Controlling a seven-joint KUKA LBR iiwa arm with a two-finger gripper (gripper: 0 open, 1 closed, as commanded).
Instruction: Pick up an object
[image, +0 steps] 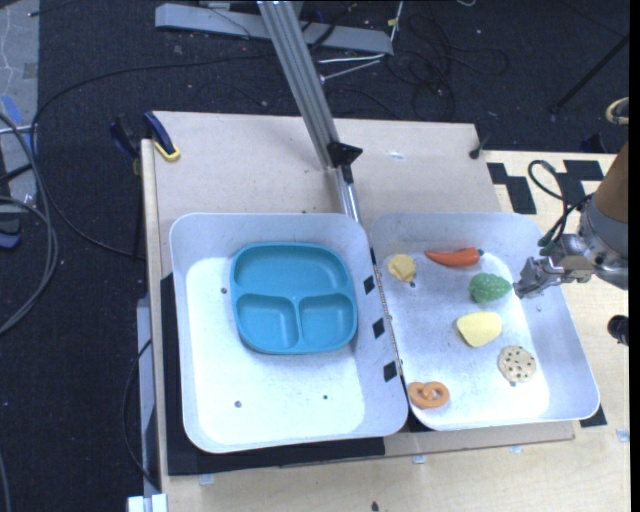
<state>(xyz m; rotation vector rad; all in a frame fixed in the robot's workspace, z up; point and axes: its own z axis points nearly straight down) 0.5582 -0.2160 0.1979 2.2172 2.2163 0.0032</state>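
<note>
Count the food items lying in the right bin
6, none seemingly hidden: red pepper at the back, small yellow piece back left, green broccoli middle, yellow lemon below it, cookie front right, pretzel front left.

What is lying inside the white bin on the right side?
Six small items lie in the right white bin: red pepper, green broccoli piece, two yellow lumps, speckled cookie, orange pretzel. Nothing covers them.

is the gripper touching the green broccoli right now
Apart. The camera view shows a strip of white bin between the gripper and the broccoli.
</note>
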